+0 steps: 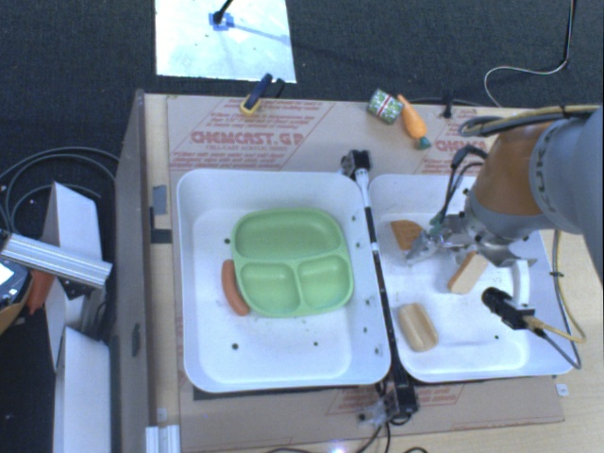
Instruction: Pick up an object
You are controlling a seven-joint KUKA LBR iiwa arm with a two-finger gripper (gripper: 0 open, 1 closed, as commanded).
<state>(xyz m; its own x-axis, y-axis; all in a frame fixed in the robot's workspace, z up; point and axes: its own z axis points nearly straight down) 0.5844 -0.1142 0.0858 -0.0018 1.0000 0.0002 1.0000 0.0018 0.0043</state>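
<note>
camera view: board reads "chemcast" (red); gripper low.

The surface is a brown sheet printed with red lettering. Two shallow white bins sit on it side by side, touching along the middle: the left bin toward 9 o'clock, the right bin toward 3 o'clock. At 12 o'clock, past the bins, lie a yellow-and-black clip, a small green can and a toy carrot, the last two just beside each other.
</note>
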